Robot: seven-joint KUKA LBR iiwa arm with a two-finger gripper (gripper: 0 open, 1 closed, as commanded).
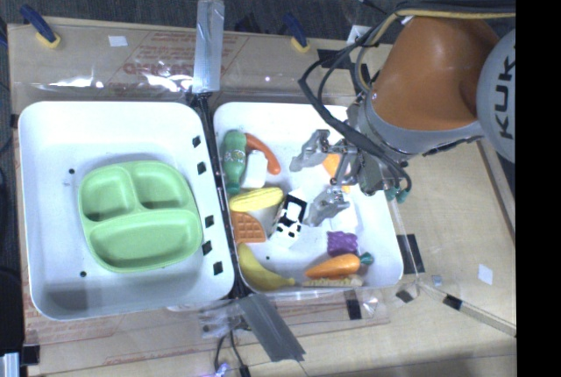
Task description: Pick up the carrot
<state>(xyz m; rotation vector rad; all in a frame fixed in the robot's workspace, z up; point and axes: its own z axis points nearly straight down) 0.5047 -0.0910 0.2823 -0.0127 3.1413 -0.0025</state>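
The carrot, orange with a green top at its right end, lies near the front wall of the right bin, just below a purple bunch of grapes. My gripper hangs over the middle of that bin, up and left of the carrot and apart from it. Its fingers are spread wide, one fingertip toward the back and the other toward the front, with bare bin floor between them. A small orange piece sits close to the gripper's base, partly hidden.
The right bin's left side holds a green vegetable, an orange-red pepper, corn, a waffle, a banana and a black-and-white tag block. A green divided plate lies in the left bin.
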